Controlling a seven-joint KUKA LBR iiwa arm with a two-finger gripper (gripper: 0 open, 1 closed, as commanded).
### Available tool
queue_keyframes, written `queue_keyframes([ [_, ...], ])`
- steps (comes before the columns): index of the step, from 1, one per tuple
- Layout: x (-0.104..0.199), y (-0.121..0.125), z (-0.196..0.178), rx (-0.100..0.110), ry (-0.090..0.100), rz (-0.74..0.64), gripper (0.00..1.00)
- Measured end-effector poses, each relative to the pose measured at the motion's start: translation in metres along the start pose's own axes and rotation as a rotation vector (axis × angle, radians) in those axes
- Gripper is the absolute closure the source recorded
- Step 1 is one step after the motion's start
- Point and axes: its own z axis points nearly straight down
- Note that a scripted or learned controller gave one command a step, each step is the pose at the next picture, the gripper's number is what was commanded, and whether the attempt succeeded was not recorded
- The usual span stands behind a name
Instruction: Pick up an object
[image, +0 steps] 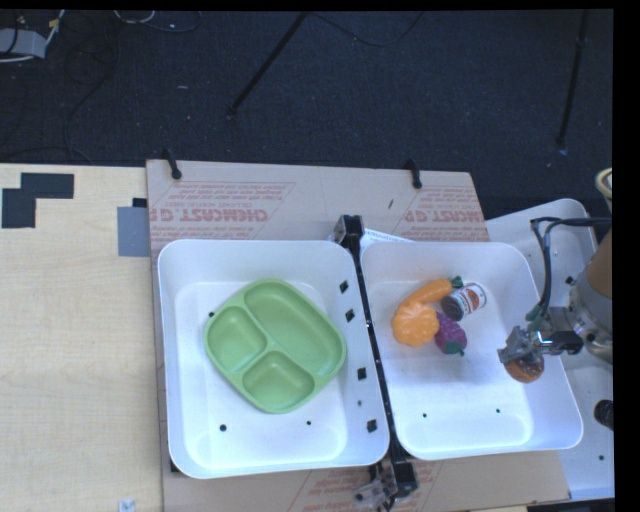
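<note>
arm (603, 290) — cut off at right edge | tool (522, 352) — finger state unclear, blurred

Light green plastic divided plate (275, 344), 3 compartments, lies flat in left shallow white bin (190, 420), approx. centred. Printed brown cardboard sheet (300, 205) lies under both bins. Pale wooden benchtop (70, 360) at left carries dark grey squares (131, 230).

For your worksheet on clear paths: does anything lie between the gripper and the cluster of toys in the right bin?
Nothing visible does. The gripper sits at the right bin's right side; bare white floor separates it from the purple toy.
</note>
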Motion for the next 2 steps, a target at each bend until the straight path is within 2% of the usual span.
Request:
queue_keyframes([
  [1, -0.001, 0.001, -0.053, -0.001, 0.0, 0.0, 1.0],
  [2, 0.057, 0.011, -0.039, 0.006, 0.004, -0.004, 1.0],
])
